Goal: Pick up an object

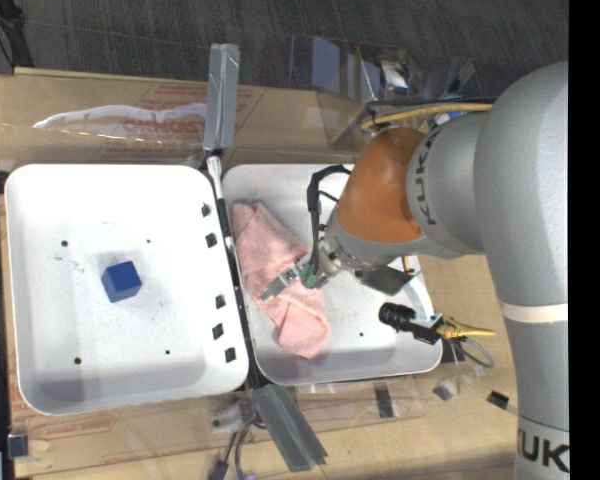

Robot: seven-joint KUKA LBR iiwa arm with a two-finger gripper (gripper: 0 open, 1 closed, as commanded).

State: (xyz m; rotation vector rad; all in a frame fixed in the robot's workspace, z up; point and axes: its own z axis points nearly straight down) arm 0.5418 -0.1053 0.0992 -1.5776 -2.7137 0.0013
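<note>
Over the right bin (380,353), your jaws (298,278) sit low on the pink cloth (280,278); you cannot tell their opening or whether they grip it. Pinch a raised fold, then lift straight. Leftward, the blue cube (121,280) lies apart.

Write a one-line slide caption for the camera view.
Arm's end effector down on the pink cloth in the right bin; blue cube in the left bin.
</note>
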